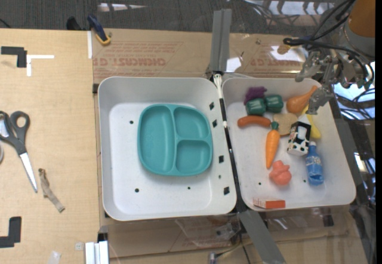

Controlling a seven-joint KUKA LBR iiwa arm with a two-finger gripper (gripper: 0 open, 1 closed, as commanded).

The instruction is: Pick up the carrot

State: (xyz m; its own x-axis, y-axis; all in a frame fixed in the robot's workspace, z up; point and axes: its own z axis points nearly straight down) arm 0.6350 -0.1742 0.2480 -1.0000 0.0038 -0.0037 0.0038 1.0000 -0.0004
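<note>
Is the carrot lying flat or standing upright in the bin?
Lying flat. The carrot rests lengthwise on the right bin's floor, green top pointing toward the far wall.

Grey KUKA arm [362,12] with orange band, reaching in from the upper right, cables trailing. Two-finger gripper [322,80] pointing down-left, hanging at the right side, finger state unclear.

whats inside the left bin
A teal tray with three compartments, lying flat on the bin floor. Whatever the tray covers underneath cannot be seen.
</note>
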